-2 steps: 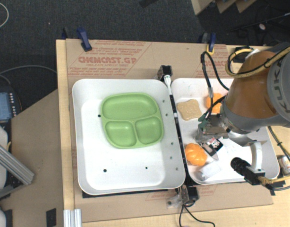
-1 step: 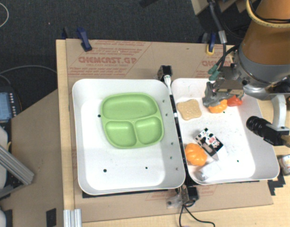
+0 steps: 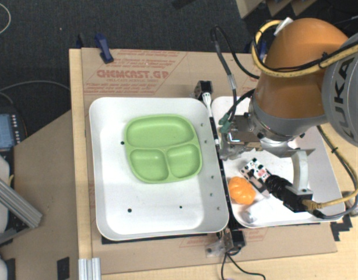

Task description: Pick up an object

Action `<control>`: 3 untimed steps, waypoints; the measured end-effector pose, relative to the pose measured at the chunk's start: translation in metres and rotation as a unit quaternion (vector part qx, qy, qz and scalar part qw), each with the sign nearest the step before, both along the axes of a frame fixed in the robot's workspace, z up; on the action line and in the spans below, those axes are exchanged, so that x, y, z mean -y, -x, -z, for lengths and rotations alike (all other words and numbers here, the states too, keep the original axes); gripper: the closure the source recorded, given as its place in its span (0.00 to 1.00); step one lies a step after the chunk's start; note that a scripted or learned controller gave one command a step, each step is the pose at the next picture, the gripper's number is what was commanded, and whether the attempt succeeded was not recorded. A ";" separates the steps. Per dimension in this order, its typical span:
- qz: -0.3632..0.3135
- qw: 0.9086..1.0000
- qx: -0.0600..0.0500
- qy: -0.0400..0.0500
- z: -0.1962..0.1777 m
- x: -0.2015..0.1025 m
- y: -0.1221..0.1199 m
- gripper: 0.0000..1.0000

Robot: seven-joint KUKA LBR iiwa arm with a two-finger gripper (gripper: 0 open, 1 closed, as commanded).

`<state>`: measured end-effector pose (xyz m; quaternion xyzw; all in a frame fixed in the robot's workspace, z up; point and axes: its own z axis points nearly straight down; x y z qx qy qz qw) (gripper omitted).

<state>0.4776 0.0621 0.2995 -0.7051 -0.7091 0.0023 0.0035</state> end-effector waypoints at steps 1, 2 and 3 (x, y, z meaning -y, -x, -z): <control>-0.002 1.000 0.006 0.000 -0.017 -0.077 -0.001 1.00; 0.002 1.000 0.014 -0.002 -0.246 -0.061 -0.002 1.00; 0.005 1.000 0.003 0.002 -0.236 -0.015 -0.002 1.00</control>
